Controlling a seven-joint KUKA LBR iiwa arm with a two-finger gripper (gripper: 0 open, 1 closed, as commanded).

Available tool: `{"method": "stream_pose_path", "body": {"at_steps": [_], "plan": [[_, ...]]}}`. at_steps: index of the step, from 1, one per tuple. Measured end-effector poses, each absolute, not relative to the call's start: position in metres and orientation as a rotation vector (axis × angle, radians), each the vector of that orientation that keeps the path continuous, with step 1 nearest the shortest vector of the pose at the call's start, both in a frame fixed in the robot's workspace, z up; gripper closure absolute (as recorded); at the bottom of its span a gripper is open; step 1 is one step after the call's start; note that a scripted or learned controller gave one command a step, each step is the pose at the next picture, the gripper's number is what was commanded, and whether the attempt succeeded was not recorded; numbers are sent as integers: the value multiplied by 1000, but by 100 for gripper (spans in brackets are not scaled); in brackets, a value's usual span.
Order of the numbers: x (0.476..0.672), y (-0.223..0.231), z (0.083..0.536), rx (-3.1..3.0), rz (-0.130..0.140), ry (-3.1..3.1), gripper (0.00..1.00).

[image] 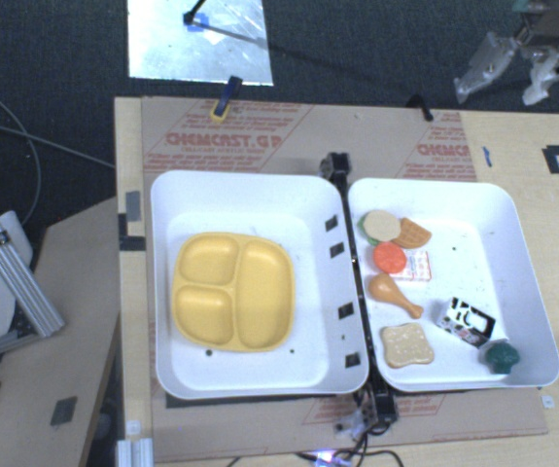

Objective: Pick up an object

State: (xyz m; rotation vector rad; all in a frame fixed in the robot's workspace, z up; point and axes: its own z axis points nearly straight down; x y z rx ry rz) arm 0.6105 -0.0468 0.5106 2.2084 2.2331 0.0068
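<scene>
Two white bins sit side by side on the table (289,129), and we take them first as the biggest things in view: the left bin (177,202) holds a yellow divided plate (232,290), while the right bin (512,232) holds every small item we might pick. Next in size comes the gripper (512,78), which hangs at the upper right corner of the camera view, off beyond the far edge of the table and well apart from both bins; its jaws look spread, with nothing between them. From there the candidates all lie down and to the left in the view, inside the right bin. The toast slice (406,344) lies flat near the bin's near wall. The drumstick (394,294) lies near the middle divider, its long axis running from upper left to lower right. Above it we see a round burger bun (380,226), an orange croissant piece (415,233) and a red tomato (390,257) close together. A black-and-white packet (467,321) and a small teal lump (501,356) sit toward the near right corner. We judge that no pick has begun.
</scene>
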Motion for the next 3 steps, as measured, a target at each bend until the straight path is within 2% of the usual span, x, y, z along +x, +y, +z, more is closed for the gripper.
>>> {"method": "stream_pose_path", "body": {"at_steps": [2,3], "plan": [[505,52,496,2211,5,2232,0],[485,134,505,2207,6,2236,0]]}}
